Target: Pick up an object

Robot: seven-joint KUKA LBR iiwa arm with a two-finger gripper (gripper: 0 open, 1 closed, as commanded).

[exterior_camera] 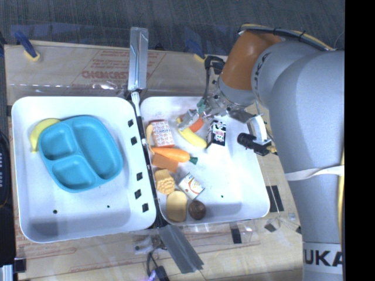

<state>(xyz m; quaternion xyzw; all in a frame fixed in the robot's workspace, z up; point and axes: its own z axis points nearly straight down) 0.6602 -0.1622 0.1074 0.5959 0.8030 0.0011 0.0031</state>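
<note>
Objects for picking lie crowded in the right bin (246, 180), most of them just below and to the left of the jaws (202, 111). Whether the jaws are open or closed cannot be told; they are low over the upper part of that bin, touching or nearly touching the clutter there.

Both white bins sit side by side on a pale wooden bench (70, 69), with dark grey carpeted floor (88, 4) beyond its far edge. A metal strip (138, 57) stands at the seam between the bins.

From the right the grey arm (304, 98) reaches in, its orange band (243, 60) above the wrist, the wrist bent down toward the bin.

Near the jaws: one yellow banana-shaped piece (193, 137), one small black-and-white carton (218, 133), one labelled packet (162, 133). Further below: one orange carrot (171, 154), one cracker-like biscuit (164, 182), one small white-and-orange packet (191, 185), one tan rounded piece (176, 206), one dark brown ball (197, 209).

Well to the left of the jaws, the left bin (35, 215) holds one blue divided tray (81, 151) and one yellow piece (40, 131) tucked partly under it.
</note>
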